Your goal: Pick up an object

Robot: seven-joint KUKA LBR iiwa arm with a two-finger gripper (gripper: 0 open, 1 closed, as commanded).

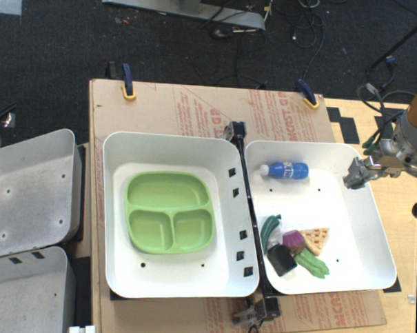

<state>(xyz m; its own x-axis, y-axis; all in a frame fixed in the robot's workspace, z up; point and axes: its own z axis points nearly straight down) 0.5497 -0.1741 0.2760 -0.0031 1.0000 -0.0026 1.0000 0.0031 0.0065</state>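
— On the bench, what takes up the most room?
— Two shallow white bins side by side. The left bin (117, 213) carries a green divided plate (170, 211) at its centre, three compartments, lying flat. The right bin (371, 231) sits just beside it, the two rims meeting along a dark divider.
— And the arm?
— It comes in at about 3 o'clock of the view, grey with an orange band at the frame's edge. Its gripper (354, 177) hangs over the right bin's rim at roughly 2 o'clock of that bin. Whether the claw is spread or pressed together I cannot tell; it is small and dark against the rim. Nothing shows between its tips.
— Where are the things to pick?
— All in the right bin. A blue bottle (287, 171) with a white cap lies on its side near 12 o'clock, well apart from the gripper. Toward 6 o'clock is a cluster, touching one another: a tan wedge with a red grid (316, 239), a green leafy piece (313, 264), a black block (282, 259), a purple piece (293, 239), and a dark green curved piece (270, 226) at the cluster's 10 o'clock.
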